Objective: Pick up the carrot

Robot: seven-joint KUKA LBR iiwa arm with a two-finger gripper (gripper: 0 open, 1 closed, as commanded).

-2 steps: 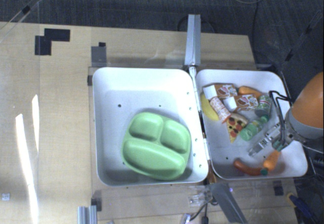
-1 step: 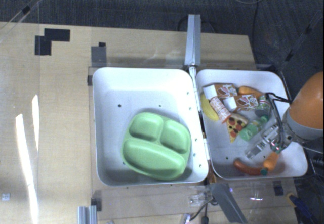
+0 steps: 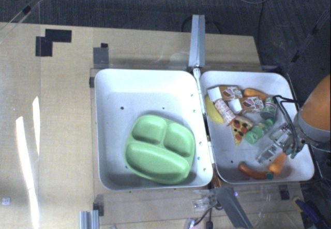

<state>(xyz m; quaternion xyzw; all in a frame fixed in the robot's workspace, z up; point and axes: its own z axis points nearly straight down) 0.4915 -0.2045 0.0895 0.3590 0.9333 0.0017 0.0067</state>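
Note:
The carrot, small and orange with a green tip, lies near the front right corner of the right bin. My gripper reaches in from the right and hangs low over the bin, its metal tip just above and to the left of the carrot, touching or nearly touching its upper end. The slanted view hides whether the carrot is gripped. The arm's orange band is at the right edge.
Beside the carrot lies a red sausage. A green bottle, a pizza slice, a banana, small packets and another orange piece crowd the right bin's back. A green divided tray sits in the left bin.

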